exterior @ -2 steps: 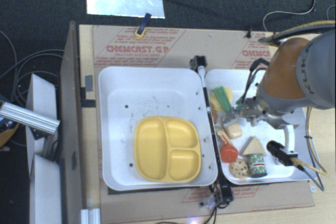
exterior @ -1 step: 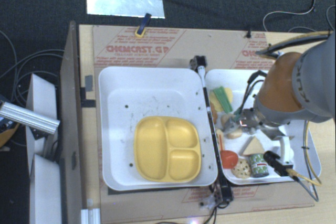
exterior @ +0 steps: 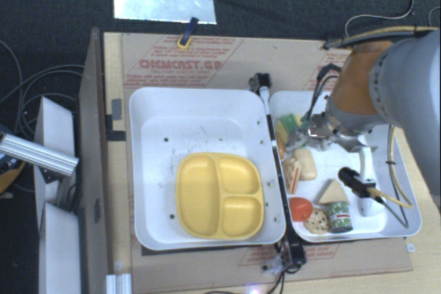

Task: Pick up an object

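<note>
Gripper [exterior: 303,136] low over the upper left part of the right bin [exterior: 396,227]; whether it is spread or closed, or has hold of anything, I cannot tell; nearest candidate looks to be the sandwich [exterior: 292,174], lying just below the gripper toward the bin's near side; its long axis runs roughly top-to-bottom along the divider; pale bread roll [exterior: 306,165] touches its right side; tomato [exterior: 301,208] further down.

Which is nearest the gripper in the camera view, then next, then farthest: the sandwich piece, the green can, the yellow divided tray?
Measured from the gripper, in the right bin's upper left part:
1. Sandwich piece, just below it, near the bin divider.
2. Green can, farther down, at the right bin's lower edge.
3. Yellow divided tray, across the divider in the left bin.
</note>
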{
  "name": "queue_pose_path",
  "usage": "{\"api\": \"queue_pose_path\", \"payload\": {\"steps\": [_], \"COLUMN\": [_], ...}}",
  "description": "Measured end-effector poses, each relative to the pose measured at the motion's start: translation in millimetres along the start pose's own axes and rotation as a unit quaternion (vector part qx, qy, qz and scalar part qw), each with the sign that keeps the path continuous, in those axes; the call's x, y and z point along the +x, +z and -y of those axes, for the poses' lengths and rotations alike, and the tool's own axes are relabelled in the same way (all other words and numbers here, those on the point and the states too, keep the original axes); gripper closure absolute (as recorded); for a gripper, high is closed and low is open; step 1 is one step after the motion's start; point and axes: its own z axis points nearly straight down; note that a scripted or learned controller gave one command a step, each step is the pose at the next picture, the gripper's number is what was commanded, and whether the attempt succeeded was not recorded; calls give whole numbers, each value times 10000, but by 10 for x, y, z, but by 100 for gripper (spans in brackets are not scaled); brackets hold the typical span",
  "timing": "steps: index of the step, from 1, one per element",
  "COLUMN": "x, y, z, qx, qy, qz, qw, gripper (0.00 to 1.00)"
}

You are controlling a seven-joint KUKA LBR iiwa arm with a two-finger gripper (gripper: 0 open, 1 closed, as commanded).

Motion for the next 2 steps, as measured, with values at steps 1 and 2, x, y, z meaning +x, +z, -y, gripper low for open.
{"api": "queue_pose_path", "payload": {"steps": [1,2], "x": [-74,34], "y": [14,2], "z": [457,-236], "qx": [53,-1], "qy": [31,-7], "qz": [-6,-1], "qw": [10000,10000], "gripper": [0,0]}}
